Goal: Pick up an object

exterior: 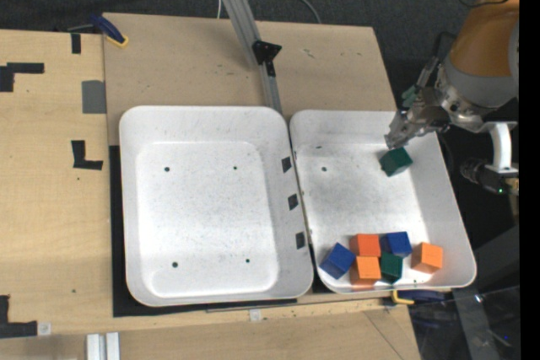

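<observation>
The arm [483, 55] is cut off by the view's right edge; its orange band and grey wrist lean over the right bin's [337, 190] far right corner. The gripper [400, 139] points down at a slant, its fingertips lost against a dark green block [396, 161] just beneath, so whether it grips the block cannot be told. More blocks [381, 255], orange, blue and green, cluster along that bin's near edge.

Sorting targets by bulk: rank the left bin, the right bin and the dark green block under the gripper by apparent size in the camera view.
1. left bin, largest
2. right bin, somewhat narrower
3. dark green block, far smallest
</observation>
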You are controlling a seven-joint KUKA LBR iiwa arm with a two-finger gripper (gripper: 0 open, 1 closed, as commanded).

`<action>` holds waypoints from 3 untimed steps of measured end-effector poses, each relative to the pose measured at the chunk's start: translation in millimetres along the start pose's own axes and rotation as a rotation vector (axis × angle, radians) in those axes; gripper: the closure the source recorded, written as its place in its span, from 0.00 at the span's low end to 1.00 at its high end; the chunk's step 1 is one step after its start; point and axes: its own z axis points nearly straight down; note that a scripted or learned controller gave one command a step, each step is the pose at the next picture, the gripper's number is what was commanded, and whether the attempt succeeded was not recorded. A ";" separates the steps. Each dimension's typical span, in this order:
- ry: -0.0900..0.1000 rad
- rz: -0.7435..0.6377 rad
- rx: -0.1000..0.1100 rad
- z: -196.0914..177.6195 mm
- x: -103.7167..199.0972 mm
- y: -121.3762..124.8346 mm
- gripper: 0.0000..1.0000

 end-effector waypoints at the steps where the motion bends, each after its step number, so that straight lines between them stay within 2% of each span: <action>1: 0.002 -0.002 0.001 1.9 60.7 5.4 1.00; 3: -0.001 0.000 0.001 0.5 153.4 23.7 1.00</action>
